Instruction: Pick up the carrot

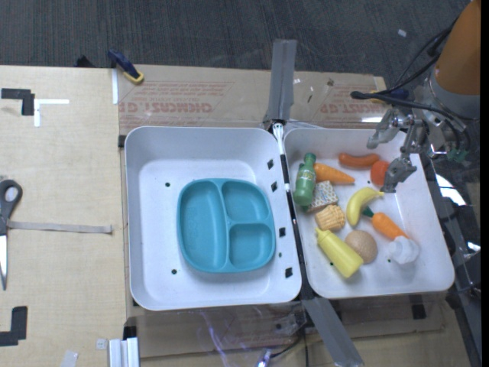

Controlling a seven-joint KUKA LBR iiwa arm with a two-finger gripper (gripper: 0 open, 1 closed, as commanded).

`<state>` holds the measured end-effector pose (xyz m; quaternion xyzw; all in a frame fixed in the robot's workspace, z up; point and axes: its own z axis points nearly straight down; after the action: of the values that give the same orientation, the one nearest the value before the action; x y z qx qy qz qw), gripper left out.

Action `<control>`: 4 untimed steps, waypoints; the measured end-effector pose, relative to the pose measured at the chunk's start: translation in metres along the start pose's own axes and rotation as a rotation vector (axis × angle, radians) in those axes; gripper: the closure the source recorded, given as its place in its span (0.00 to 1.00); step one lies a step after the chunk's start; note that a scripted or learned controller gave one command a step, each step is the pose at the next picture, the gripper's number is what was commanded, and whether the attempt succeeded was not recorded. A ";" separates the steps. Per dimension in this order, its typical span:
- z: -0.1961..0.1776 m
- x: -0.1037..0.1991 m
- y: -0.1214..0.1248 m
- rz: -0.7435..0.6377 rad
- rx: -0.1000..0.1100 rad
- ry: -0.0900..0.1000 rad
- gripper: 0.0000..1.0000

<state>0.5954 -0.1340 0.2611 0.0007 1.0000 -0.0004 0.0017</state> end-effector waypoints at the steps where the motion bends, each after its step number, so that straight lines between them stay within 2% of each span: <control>1: 0.168 0.007 -0.017 -0.254 0.000 -0.001 0.00; 2: 0.167 -0.043 0.033 -0.327 -0.001 -0.001 0.00; 3: 0.170 -0.058 0.029 -0.002 -0.007 0.030 0.00; 4: 0.157 -0.064 0.027 -0.001 0.000 0.000 1.00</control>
<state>0.6598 -0.1071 0.1041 0.0001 1.0000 -0.0006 0.0016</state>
